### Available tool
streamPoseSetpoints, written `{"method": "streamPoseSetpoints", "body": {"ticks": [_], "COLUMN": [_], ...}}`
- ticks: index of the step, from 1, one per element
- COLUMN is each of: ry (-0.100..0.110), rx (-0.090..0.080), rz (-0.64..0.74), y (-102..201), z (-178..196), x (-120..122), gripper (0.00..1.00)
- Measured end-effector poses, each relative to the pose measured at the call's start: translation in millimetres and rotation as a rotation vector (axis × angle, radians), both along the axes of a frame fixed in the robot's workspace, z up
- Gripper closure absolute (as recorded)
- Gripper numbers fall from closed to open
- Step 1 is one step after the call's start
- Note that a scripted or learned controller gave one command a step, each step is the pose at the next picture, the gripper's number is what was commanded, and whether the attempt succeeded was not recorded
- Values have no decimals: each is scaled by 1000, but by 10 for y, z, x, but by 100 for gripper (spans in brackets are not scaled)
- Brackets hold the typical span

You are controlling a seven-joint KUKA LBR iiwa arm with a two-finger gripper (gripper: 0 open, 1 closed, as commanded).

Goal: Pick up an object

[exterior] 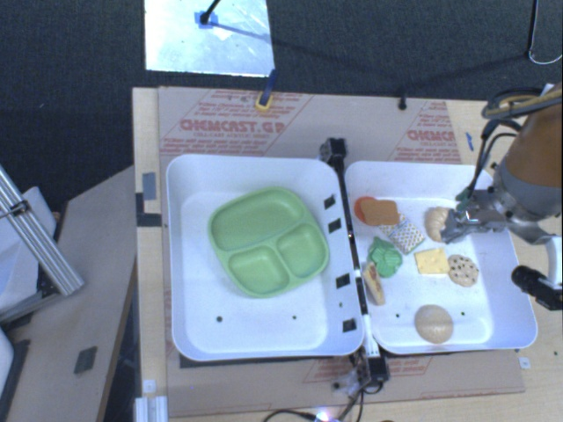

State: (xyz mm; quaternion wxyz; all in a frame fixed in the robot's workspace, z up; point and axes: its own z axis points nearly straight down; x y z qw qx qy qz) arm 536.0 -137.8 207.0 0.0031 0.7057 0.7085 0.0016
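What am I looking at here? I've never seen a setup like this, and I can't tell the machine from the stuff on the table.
You are looking down at a slant from a camera fixed above a bench. Two shallow white bins sit side by side. The left bin holds a green divided plate. The right bin holds toy food: a cookie, a yellow cheese slice, a green leafy piece, a round bun and a few others. The grey and orange shape at the right is a robot arm. Its gripper, a two-fingered hand, is low over the right bin near a pale lump. I cannot tell whether it holds anything.
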Motion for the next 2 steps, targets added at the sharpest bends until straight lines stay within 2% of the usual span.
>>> {"method": "streamPoseSetpoints", "body": {"ticks": [1,2], "ry": [2,1], "rx": [1,2], "rz": [1,5], "y": [0,219], "z": [184,226], "x": [13,497], "gripper": [100,100]}}
